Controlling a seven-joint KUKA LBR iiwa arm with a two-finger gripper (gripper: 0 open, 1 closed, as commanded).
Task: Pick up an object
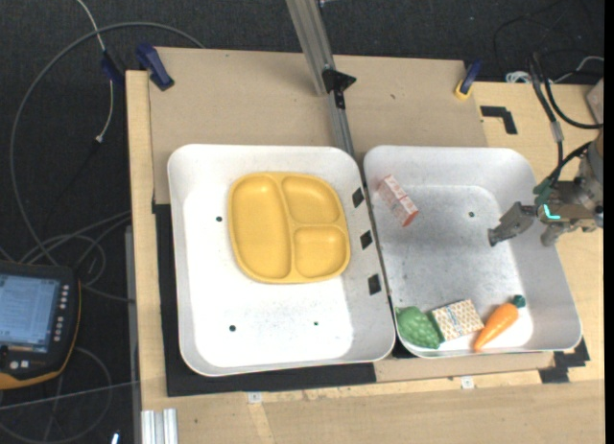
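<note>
Seemingly gripper [523, 224] over right bin [451, 241], holding nothing

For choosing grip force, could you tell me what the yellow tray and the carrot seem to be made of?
The yellow tray looks like moulded plastic: smooth, even colour, rounded compartments. The carrot is probably a plastic toy, judging by its uniform orange body and green tip.

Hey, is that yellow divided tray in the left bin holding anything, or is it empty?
Empty. The yellow divided tray lies flat in the left bin, and all three compartments show only bare yellow surface.
</note>
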